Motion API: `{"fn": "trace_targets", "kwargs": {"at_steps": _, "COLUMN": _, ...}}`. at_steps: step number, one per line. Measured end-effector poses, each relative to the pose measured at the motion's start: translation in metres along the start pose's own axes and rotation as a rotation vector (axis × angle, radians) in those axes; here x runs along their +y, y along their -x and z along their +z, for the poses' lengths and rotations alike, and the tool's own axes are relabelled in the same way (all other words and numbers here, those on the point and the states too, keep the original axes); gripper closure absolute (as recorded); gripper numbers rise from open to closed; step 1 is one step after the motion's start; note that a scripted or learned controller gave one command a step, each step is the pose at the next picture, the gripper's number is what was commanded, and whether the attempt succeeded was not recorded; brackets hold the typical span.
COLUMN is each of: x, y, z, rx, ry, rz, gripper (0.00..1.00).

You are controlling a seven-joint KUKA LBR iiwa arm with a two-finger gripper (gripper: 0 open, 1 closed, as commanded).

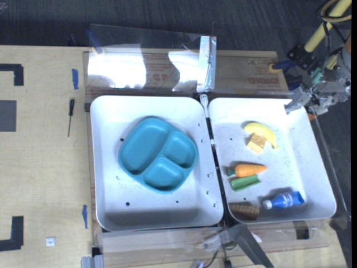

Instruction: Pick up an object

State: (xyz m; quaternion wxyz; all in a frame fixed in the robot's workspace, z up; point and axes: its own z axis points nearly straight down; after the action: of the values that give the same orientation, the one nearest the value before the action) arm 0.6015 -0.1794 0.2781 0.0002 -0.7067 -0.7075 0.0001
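**Jaws at the far corner of the right bin, nothing taken yet**

The jaws hang at the end of the arm (326,88), over the far right corner of the right bin (298,155). From where I stand I cannot tell whether they are apart or together, and I see nothing between them.

Everything worth picking lies in that right bin. A yellow banana-shaped toy (262,132) sits towards its far side, with a small tan block (256,143) touching it. An orange carrot (250,170) lies near the bin's middle, and a green piece (245,182) is just beside it on the near side. A blue bottle (284,200) lies on its side by the bin's near right corner. A brown item (244,209) rests against the near wall, too dark for me to name.

My guess is that these are light plastic toys, stiff enough to squeeze without harm. The carrot looks the fair choice. Its thick end offers parallel sides, though its taper could let it squirt out, so I would close across the fat middle. The green piece crowding it may be nudged. The bottle looks smooth and round, likely to roll, and should be taken across its body. The banana's curve and the block against it make a clean hold harder.

Against the right bin's left wall stands the left bin (106,121), holding a blue divided tray (159,152).
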Motion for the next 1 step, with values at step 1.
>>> {"fn": "trace_targets", "kwargs": {"at_steps": 1, "x": -0.0130, "y": -0.0372, "z": 0.1596, "rx": 0.002, "ry": -0.009, "rz": -0.010, "gripper": 0.00}}
